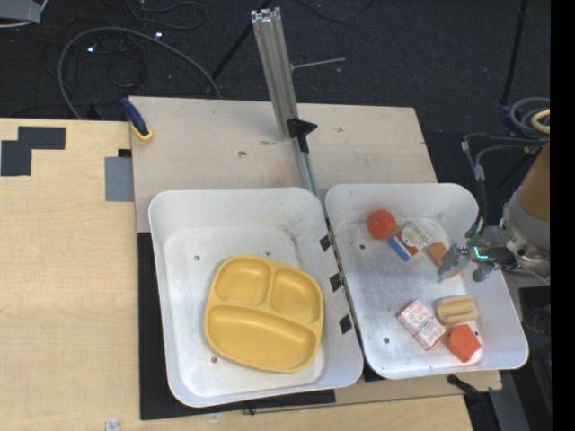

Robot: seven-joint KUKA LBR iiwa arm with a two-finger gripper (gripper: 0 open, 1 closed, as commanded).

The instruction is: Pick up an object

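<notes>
At the frame's right edge the gripper hangs over the right bin, whether spread or closed I cannot tell. Just left lie a small package and red ball; below, a tan block, patterned box and orange block. A yellow divided plate sits in the left bin.

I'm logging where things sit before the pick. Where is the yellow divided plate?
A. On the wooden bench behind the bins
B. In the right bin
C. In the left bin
C: the yellow divided plate lies inside the left bin, apart from the small items in the right bin.
</notes>
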